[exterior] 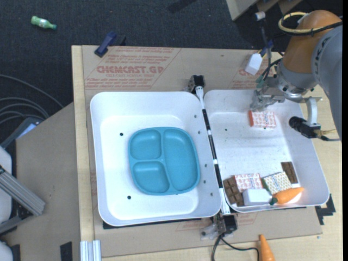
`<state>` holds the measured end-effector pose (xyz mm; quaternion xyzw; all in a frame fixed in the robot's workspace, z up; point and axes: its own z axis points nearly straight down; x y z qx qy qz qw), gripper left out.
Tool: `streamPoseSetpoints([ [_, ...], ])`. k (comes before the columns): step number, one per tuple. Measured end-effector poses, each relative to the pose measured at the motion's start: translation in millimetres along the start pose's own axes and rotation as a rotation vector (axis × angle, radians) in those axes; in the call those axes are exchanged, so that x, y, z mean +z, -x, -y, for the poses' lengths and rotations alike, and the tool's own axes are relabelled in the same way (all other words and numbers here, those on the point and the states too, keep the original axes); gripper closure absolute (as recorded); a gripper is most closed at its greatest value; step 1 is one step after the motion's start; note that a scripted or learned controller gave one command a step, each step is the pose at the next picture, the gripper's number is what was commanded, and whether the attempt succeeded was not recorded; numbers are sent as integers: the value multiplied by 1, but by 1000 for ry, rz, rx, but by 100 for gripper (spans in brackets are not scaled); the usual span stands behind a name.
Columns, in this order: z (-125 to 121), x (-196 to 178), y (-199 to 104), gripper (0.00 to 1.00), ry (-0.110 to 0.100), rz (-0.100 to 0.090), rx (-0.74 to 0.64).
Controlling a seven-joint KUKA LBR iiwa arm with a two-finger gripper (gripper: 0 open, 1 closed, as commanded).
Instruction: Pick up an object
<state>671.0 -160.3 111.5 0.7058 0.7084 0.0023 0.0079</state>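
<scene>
Red-and-white packet point(263, 118) directly beneath the gripper point(265, 103), touching it; grip impossible to tell.

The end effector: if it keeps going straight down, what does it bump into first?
Most likely the small red-and-white packet just beneath the end effector in the right bin; their gap is hard to judge.

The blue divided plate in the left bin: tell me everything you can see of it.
The blue divided plate is a light turquoise tray that looks like smooth plastic, a rounded rectangle with raised ridges splitting it into three compartments: one large section on the right and two smaller ones on the left. All three hold nothing. It lies flat, right side up, turned slightly askew, near the middle of the left bin, resting on the bin's white floor. Nothing else touches it; the gripper is over the other bin.
</scene>
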Motion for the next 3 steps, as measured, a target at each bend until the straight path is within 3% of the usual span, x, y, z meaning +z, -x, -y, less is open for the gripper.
streamPoseSetpoints([
  [1,0,0,0,0,-1,0,0],
  [2,2,22,1,0,-8,-6,2],
  [3,1,10,3,100,-2,-1,1],
])
